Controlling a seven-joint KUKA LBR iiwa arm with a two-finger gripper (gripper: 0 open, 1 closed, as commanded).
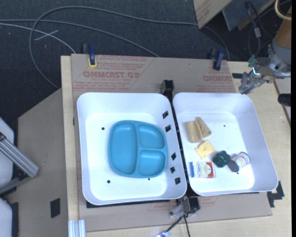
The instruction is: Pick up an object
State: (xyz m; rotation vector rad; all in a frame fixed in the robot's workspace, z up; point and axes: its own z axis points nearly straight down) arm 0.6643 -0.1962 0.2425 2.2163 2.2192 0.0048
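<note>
Down at six o'clock in the right bin, card, green lump and round tag crowd together, so the gripper, at one o'clock, jaw state untellable, may nudge neighbours and miss.

Two shallow white bins sit side by side on the surface — a left bin and a right bin, their inner rims touching. Blue clamps grip the brown board's far edge. Loose cables trail over the dark floor beyond, near a cardboard box.
</note>
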